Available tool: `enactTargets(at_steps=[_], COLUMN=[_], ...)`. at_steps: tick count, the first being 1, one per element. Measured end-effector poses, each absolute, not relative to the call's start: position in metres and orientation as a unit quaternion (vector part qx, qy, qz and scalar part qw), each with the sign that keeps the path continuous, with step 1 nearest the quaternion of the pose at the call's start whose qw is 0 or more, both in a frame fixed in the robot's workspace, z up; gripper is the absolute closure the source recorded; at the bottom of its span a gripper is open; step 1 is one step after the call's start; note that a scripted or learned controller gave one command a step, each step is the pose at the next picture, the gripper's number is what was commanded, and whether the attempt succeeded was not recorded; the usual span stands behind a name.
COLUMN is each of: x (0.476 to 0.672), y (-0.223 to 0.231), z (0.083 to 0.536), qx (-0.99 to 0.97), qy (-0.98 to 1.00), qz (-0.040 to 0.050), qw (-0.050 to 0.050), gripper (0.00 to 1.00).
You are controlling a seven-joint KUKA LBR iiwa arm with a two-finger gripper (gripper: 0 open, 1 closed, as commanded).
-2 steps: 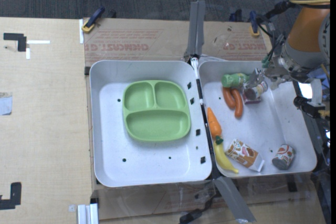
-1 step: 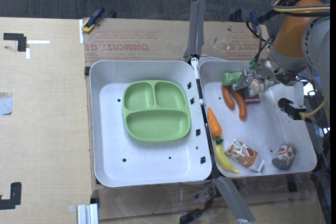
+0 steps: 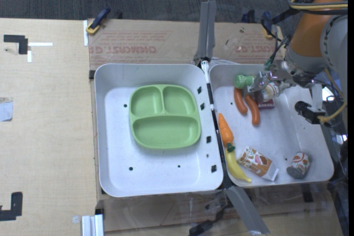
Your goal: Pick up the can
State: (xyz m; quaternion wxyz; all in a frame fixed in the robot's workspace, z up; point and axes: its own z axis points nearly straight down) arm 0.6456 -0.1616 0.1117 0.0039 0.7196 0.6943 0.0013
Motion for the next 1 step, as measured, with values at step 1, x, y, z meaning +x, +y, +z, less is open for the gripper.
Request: enactTargets(at_steps=[1], x=[0.6463], y=[-0.1308], z=[0.1933], qx=[0.785], qy=[0.62], qz=[-0.0005], qw=[0.0], gripper=[1.0])
